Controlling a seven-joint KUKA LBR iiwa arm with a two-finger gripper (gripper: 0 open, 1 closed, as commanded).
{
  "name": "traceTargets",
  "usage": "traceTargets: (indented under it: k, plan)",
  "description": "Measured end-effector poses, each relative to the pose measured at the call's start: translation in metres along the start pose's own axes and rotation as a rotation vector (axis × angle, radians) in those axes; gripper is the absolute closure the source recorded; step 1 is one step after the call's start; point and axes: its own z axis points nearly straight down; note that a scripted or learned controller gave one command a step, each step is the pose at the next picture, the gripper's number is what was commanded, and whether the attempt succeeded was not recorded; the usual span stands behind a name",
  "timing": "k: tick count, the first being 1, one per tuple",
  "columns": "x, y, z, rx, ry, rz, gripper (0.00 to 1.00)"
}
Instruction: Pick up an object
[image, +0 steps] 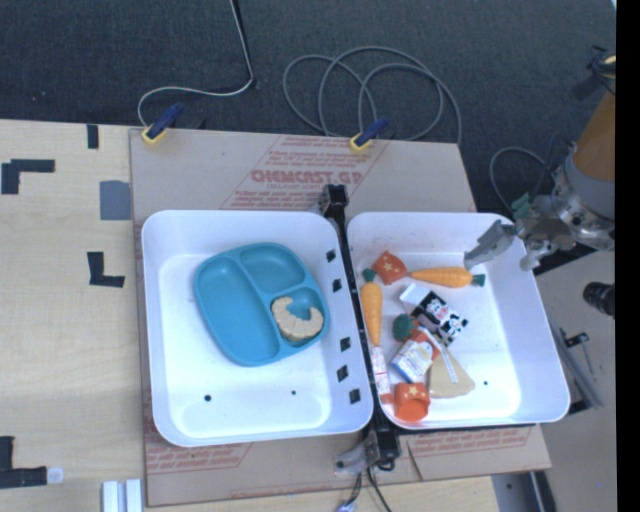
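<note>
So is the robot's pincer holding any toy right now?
Pincer: holding nothing. It hangs over the right bin, near the lying carrot. Whether it is open or shut cannot be told.

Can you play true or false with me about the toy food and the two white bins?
1. The blue plate lies in the left bin. True.
2. Two toy carrots lie in the right bin. True.
3. The blue plate has nothing on it. False: a tan ring-shaped toy food piece sits in one compartment.
4. The gripper holds a carrot. False: nothing is seen between its fingers; it is at the right bin's upper right edge.
</note>
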Motion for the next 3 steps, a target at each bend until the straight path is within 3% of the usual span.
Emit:
traceTargets:
  k: [1, 2, 3]
  plan:
    - [0.062, 0.046, 0.140, 0.006, 0.002, -0.001, 0.00]
    - [0.073, 0.112, 0.192, -0.002, -0.002, -0.001, 0.00]
    - [0.073, 0.112, 0.182, -0.003, -0.003, -0.002, 1.00]
